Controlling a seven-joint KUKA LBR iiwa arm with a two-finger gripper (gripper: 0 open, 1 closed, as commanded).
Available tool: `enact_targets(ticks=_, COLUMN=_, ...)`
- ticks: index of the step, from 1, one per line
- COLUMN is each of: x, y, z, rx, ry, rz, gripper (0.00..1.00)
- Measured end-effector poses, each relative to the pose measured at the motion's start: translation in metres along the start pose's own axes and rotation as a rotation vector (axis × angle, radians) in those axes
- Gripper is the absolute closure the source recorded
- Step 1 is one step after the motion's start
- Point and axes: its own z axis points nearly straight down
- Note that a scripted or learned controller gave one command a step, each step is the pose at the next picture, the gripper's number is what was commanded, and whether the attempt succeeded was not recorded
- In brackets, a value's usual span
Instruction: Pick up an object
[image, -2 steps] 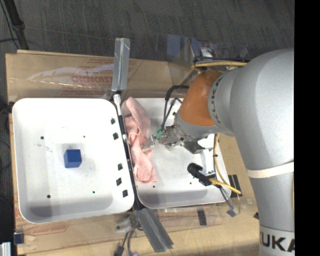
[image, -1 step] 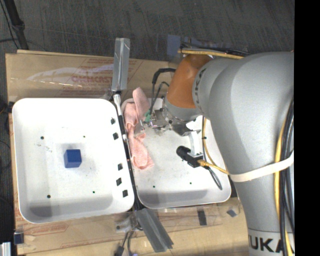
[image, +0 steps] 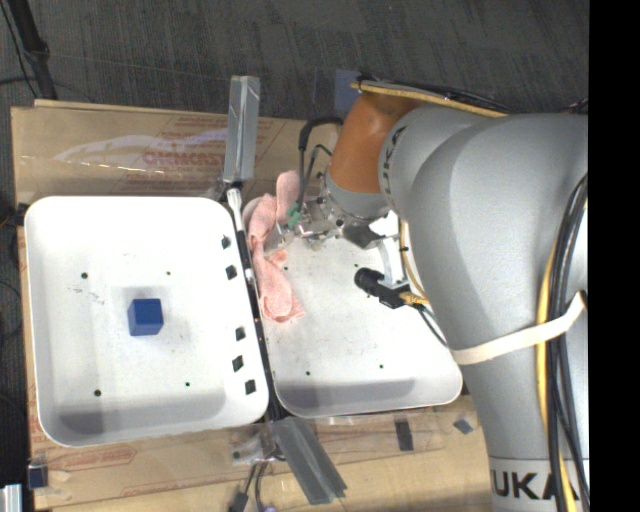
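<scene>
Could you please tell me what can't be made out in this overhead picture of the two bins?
- Gripper: too small and cluttered in the camera view to tell fingers' state.
- Pink cloth: its upper end is mixed with the gripper; contact is unclear.
- Right bin: the arm covers its far right side.

Pincer (image: 300, 228): bare metal parts with a dull sheen, fitted with dark cabling. Directly against it and trailing below it, a pink cloth (image: 272, 270), soft, crumpled, matt. Above and to its right, the arm shell (image: 480, 220) is smooth grey plastic or painted casing with a satin gloss; the orange band (image: 358, 145) looks smooth, semi-gloss. The right bin (image: 350, 390) beneath it and the left bin (image: 60, 250) well to its left are white plastic, smooth, lightly scuffed. In the left bin, a blue cube (image: 146, 316), matt. Bench board (image: 120, 140): unfinished wood or cardboard, printed.
</scene>
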Motion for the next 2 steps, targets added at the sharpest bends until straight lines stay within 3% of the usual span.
enact_targets(ticks=1, x=-0.015, y=-0.062, z=0.001, rx=0.001, ry=0.002, rz=-0.052, gripper=0.00)
enact_targets(ticks=2, x=0.000, y=-0.027, z=0.000, rx=-0.001, ry=0.000, rz=-0.120, gripper=0.00)
